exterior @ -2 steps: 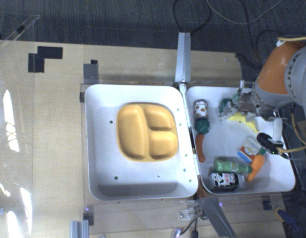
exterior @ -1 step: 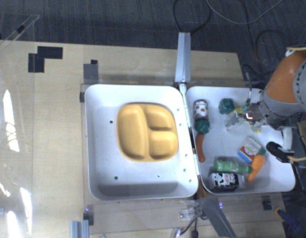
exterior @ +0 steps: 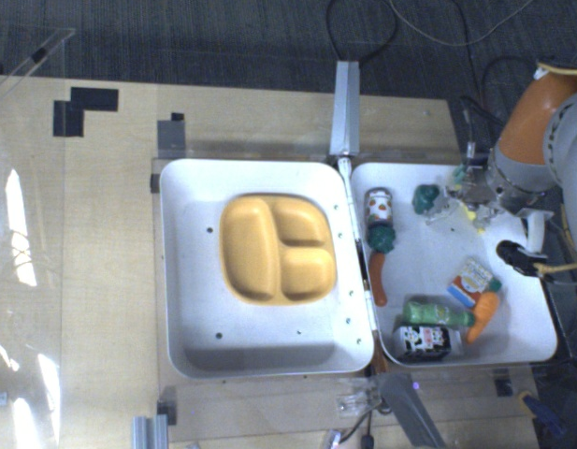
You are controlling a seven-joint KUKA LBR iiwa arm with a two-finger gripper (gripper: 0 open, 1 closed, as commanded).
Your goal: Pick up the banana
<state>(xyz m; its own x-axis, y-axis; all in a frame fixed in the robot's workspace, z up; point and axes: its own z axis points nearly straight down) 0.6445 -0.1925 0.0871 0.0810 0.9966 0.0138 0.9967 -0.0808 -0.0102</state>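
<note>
Your claw (exterior: 470, 197) hangs low over the far corner of the right bin (exterior: 540, 344), close to its back wall. From this slant you cannot tell whether it is apart or together.

No whole banana is plain to see. The one likely trace is a yellow sliver (exterior: 476, 217) at the claw's near edge, mostly hidden beneath it. I take that for the banana, though it is too small to be sure. Don't mistake the yellow tray (exterior: 274, 248) for it; that sits well off to the claw's left in the view, in the left bin (exterior: 176, 279).

To do this step well, make sure the yellow lies squarely under the claw before you commit. If the claw sits off to one side, it will likely push the banana away instead of trapping it. A banana is smooth and curved, so close across its narrow width near the middle, not along its length.

The teal toy (exterior: 425, 197) lies near the claw's left and could get caught by mistake, so keep clear of it. The packet (exterior: 472, 279), carrot (exterior: 484, 312) and bottle (exterior: 438, 312) lie well apart on the claw's near side and pose no trouble.

Lift straight up, then check that yellow rises with the claw.
</note>
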